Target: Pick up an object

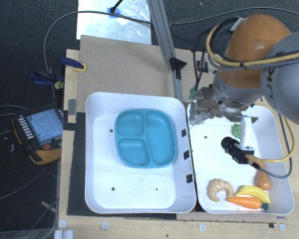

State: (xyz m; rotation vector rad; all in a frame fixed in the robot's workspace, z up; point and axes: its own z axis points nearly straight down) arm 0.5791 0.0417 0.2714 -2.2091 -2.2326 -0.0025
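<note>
The grey arm [277, 64] reaches in over the right bin [208, 162], its claw [204, 111] hanging at the bin's eleven o'clock corner; whether it is wide or narrow cannot be told. The likely risk: the claw sits by the rim, well apart from the food, so closing here would catch nothing or strike the wall. The left bin [98, 184] holds a blue divided plate [145, 138]. In the right bin, toward five o'clock, lie a croissant [220, 189], banana [253, 192], carrot [245, 202] and an orange egg-like piece [262, 180].
</note>
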